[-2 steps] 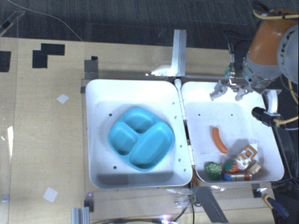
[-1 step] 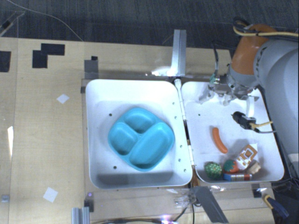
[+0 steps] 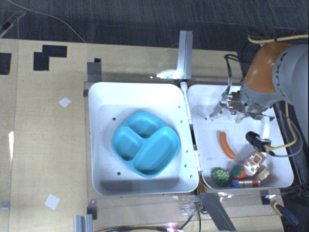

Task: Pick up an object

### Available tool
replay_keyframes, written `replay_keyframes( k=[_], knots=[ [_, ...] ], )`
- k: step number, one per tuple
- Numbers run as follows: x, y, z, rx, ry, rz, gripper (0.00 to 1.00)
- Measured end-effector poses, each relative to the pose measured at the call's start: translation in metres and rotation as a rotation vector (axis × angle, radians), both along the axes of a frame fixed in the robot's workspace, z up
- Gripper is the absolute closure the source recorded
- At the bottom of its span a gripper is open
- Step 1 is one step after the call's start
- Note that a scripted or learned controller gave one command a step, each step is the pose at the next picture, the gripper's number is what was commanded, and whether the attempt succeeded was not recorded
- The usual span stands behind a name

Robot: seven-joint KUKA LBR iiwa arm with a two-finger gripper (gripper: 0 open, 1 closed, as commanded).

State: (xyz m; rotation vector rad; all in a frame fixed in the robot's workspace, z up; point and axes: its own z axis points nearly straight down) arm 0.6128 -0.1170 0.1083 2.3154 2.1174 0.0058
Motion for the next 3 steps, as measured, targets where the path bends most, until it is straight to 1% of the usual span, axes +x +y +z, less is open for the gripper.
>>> replay_keyframes(
  k=[1,2,3],
  knots=[
    [-0.052,-0.004,-0.019,-0.001,-0.006,0.02,0.0],
    [-0.049,-0.004,-0.007,-0.003,-0.013,0.02,1.0],
    [-0.04,0.038,0.078,0.0,0.0,0.013,1.0]
  ],
)
